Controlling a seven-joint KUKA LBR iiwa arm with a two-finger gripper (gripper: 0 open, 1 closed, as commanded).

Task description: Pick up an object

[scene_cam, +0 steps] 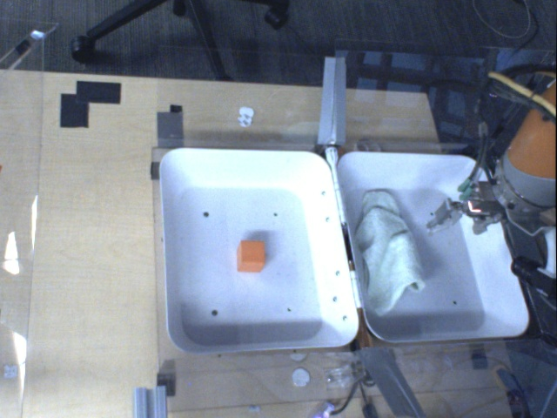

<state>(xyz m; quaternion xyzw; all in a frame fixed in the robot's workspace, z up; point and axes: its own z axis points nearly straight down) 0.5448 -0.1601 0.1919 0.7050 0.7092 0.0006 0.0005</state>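
Over the right bin: the gripper [446, 216] is seen above the floor of the right bin [496, 325], between the cloth and the bin's right wall.
Progress: nothing is judged to have been picked up; no object is seen lifted off either bin floor.
Cloth: a pale crumpled cloth [387, 251] is laid along the left side of the right bin, near the gripper but apart from it.
Block: an orange block [251, 256] is left sitting near the middle of the left bin [183, 320], well apart from the gripper.
Gripper state: two dark prongs are pointed left toward the cloth, with nothing seen between them; how far apart they stand cannot be told.
Arm pose: the arm [529, 159] is brought in from the right edge over the desk [87, 233], orange band uppermost, wrist angled down and leftward.
Left to do: a grasp and a lift are both judged outstanding.
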